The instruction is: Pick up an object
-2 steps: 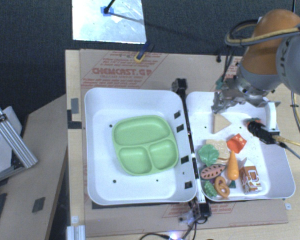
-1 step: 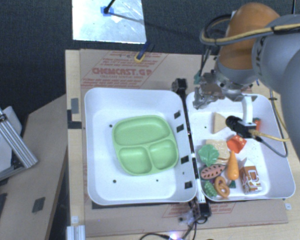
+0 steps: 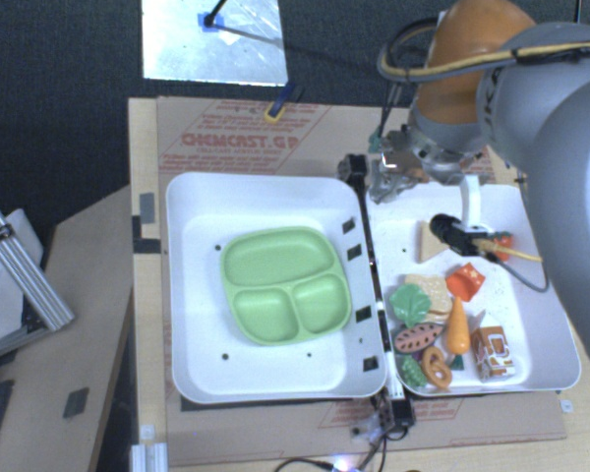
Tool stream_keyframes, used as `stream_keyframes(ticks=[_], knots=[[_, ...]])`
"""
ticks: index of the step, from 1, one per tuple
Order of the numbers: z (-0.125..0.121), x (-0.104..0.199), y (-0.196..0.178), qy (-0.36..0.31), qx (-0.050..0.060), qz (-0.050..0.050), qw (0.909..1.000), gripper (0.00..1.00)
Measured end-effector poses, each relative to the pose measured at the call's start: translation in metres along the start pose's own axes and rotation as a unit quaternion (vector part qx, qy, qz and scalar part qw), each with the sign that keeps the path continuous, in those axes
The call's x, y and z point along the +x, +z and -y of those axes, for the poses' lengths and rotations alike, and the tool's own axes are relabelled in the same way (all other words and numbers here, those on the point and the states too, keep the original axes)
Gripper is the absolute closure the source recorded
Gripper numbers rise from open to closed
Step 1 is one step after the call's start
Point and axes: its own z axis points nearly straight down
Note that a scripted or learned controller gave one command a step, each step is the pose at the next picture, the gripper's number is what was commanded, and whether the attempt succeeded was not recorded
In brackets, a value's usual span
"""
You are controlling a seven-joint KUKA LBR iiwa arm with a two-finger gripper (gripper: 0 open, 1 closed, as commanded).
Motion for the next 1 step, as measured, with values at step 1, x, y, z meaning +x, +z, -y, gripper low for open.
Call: stream_keyframes(ticks=[1], knots=[[0.0049,0.0136,-0.0108,0.0,0.0,0.0,1.0,1.0]])
